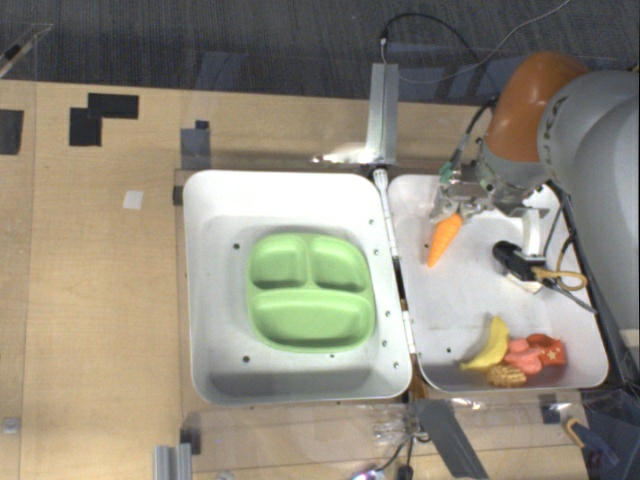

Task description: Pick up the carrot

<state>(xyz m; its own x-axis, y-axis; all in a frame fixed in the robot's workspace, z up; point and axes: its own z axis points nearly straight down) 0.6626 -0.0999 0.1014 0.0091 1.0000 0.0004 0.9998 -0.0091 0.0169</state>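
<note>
The orange carrot is in the right bin, near its back left corner, tilted with its thin tip pointing down and to the left. My gripper reaches in from the right and sits right at the carrot's thick upper end. That end lies between the fingers, which are shut on it. The wrist hides the very top of the carrot.
A green divided plate lies in the left bin. At the right bin's front right corner sit a yellow banana, a red toy food piece and a small tan piece. The metal divider separates the bins.
</note>
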